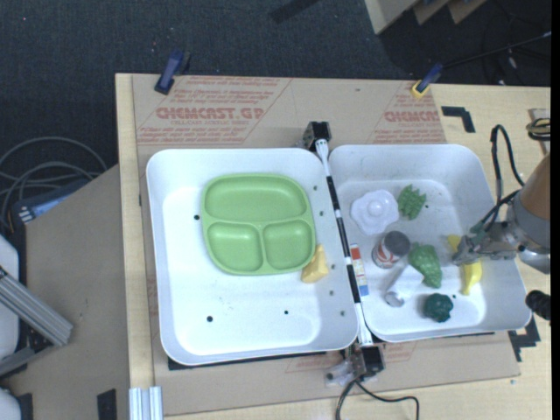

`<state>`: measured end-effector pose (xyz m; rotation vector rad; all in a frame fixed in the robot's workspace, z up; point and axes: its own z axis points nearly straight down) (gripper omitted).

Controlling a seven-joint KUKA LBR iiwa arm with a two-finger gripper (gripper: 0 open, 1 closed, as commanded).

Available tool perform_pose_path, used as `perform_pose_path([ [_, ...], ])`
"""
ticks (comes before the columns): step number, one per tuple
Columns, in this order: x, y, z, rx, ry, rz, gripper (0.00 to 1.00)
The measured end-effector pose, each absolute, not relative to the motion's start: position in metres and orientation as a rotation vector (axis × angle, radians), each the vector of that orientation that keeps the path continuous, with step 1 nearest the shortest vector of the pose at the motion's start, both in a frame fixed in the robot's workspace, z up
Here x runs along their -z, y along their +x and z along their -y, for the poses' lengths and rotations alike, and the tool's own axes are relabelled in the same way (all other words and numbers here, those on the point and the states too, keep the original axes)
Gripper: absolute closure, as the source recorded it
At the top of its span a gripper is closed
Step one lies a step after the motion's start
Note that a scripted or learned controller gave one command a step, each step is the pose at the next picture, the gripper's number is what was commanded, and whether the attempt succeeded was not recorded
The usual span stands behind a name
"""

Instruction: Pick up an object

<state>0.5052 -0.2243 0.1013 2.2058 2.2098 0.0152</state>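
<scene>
My gripper (466, 248) reaches in from the right over the right bin (455, 160), low near its right side. Just below it lies a yellow banana-shaped piece (471, 276), and a small yellow bit (453, 242) sits at its left. A light green lumpy object (426, 264) lies just left of the gripper. Further left stands a small can (390, 248) with a grey-white utensil-like piece (394, 284) below it. A dark green broccoli-like piece (437, 306) rests near the bin's front. A leafy green piece (411, 201) and a clear white lid (374, 209) lie toward the back.
The left bin (175, 261) holds a green divided plate (258, 222) with a yellow wedge (315, 268) at its lower right corner. A ridge (341, 234) separates the two bins. A black cable (499, 160) loops above the right bin's right wall.
</scene>
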Motion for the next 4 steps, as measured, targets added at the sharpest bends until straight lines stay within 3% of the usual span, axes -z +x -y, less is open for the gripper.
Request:
perform_pose_path([
  [1, -0.173, 0.527, 0.161, -0.002, 2.218, -2.222, 1.00],
  [2, -0.190, 0.569, 0.155, -0.002, 2.219, -2.221, 1.00],
  [3, -0.189, 0.569, 0.155, 0.000, 2.219, -2.221, 0.00],
  [4, -0.084, 0.617, 0.143, 0.000, 2.220, -2.223, 0.00],
])
